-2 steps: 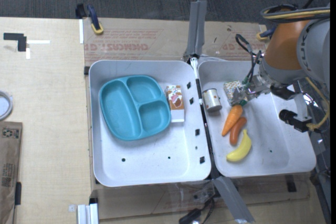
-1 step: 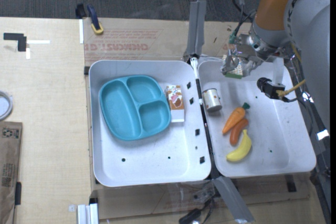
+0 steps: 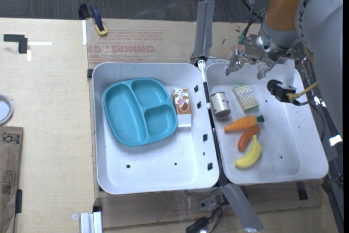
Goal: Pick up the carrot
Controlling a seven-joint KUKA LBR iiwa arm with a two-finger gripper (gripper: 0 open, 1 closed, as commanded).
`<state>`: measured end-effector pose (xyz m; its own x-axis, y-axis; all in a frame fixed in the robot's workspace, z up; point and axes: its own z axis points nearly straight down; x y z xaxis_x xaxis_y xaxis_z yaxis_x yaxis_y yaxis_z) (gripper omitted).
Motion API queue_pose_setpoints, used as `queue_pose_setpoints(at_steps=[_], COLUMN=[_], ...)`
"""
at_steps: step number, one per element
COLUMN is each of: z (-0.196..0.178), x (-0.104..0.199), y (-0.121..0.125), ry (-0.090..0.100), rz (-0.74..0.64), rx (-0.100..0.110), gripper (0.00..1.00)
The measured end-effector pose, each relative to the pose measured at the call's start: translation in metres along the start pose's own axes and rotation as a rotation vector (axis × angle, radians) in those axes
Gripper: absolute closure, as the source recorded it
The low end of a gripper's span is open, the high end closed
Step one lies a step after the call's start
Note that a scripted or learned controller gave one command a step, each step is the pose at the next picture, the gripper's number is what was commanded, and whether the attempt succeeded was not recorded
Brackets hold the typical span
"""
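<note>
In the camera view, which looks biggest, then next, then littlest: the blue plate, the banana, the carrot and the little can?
1. Blue plate, by far the biggest.
2. Carrot and banana look about alike, so I won't rank them.
3. Little can looks the smallest.

A: Camera position?
B: Single fixed view, mounted above the bench [image 3: 43, 117], looking down at a slant.
A: Coverage?
B: Both white bins in frame, left bin [image 3: 103, 166] and right bin [image 3: 294, 166]; the arm [image 3: 311, 3] enters from the right.
</note>
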<state>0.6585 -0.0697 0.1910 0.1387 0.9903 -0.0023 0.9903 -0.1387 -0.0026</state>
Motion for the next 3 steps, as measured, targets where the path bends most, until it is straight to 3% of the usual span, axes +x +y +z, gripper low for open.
queue_pose_setpoints(at_steps=[1,2,3], z=[0.101,0.101,0.101], x=[-0.038,-0.083,-0.029], y=[-0.038,-0.094,-0.049], ry=[0.000,0.002,-0.001], rz=[0.313,0.632,0.898], rx=[0.001,0.004,0.005], gripper=[0.00,0.00,0.00])
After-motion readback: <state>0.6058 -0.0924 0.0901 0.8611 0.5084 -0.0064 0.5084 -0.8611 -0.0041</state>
